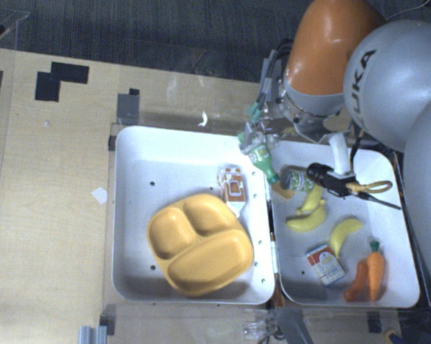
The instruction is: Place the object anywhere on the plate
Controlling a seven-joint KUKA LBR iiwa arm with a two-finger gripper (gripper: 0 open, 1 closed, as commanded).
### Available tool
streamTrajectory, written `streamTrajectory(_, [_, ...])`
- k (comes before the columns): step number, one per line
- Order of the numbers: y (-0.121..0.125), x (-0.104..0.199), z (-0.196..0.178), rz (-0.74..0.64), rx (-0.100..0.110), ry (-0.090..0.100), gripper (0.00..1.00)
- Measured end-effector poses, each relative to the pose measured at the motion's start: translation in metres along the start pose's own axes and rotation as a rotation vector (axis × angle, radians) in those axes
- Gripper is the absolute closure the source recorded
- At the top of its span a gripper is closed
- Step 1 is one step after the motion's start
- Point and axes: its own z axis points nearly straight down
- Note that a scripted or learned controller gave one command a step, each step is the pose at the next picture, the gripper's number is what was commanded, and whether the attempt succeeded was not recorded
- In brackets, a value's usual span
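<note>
Presently we find the gripper (256, 142) clamped on a small green-labelled clear plastic bottle (262, 158): light, stiff, slippery, best pinched mid-body. Below-left of the jaws sits the yellow sectioned plate (199, 243).

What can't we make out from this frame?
- Gripper: under the arm's wrist in the camera view; jaws' state unreadable.
- Green bottle: at the gripper over the bin divider; can't tell if it is gripped or just touched.
- Small carton behind the yellow plate: label too small to read.
- Right bin: far corner covered by the arm.
</note>
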Motion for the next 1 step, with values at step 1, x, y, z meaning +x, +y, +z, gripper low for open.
streamTrajectory(1, [-0.0001, -0.0004, -0.0001, 0.0, 0.0, 0.0, 0.0])
